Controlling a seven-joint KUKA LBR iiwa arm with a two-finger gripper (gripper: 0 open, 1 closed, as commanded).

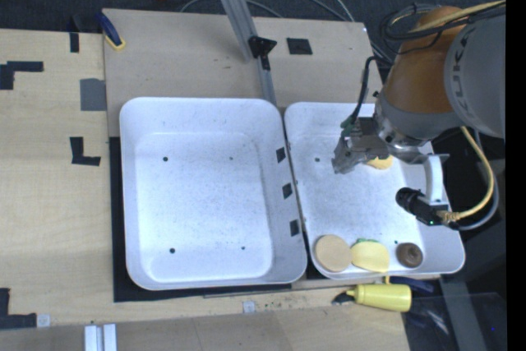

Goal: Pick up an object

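Observation:
My gripper (349, 157) hangs over the upper middle of the right bin (329, 201), reaching in from the right. A pale yellow object (380, 163) peeks out just right of the gripper, mostly hidden by it. Along the bin's front edge lie a tan round disc (333, 252), a yellow-green object (371, 256) and a small brown round piece (409, 255).
The left bin (201, 193) stands beside the right one. A yellow-handled tool (380, 296) lies on the bench just in front of the right bin. A grey metal pole (238, 12) slants up behind the bins. Cables loop at the back.

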